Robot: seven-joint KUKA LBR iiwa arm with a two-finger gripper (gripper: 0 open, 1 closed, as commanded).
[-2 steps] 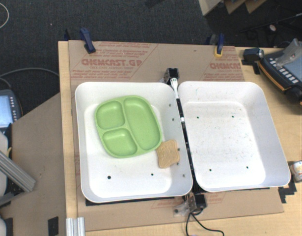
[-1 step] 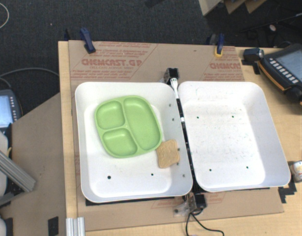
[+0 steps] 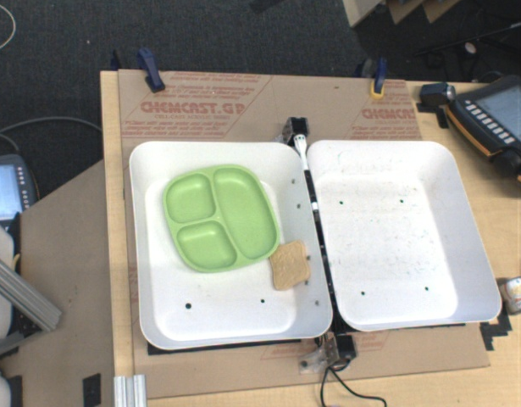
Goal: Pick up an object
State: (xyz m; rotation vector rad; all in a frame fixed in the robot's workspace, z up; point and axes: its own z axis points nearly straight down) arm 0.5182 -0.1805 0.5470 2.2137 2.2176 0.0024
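2 white bins sit side by side on the bench [image 3: 116,227]. The left bin [image 3: 158,312] holds a green plate [image 3: 220,219] with 3 compartments and a tan sponge [image 3: 290,265] — touching the plate's lower right edge, its texture blurred. The right bin [image 3: 396,236] shows faint specks — too small to identify.

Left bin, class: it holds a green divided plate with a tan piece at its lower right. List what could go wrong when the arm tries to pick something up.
1. The tan piece lies flat, touching the green plate's rim, so fingers may nudge the plate instead.
2. It also sits near the left bin's right wall, leaving little room.
3. The plate is wide and shallow, likely hard to grip.
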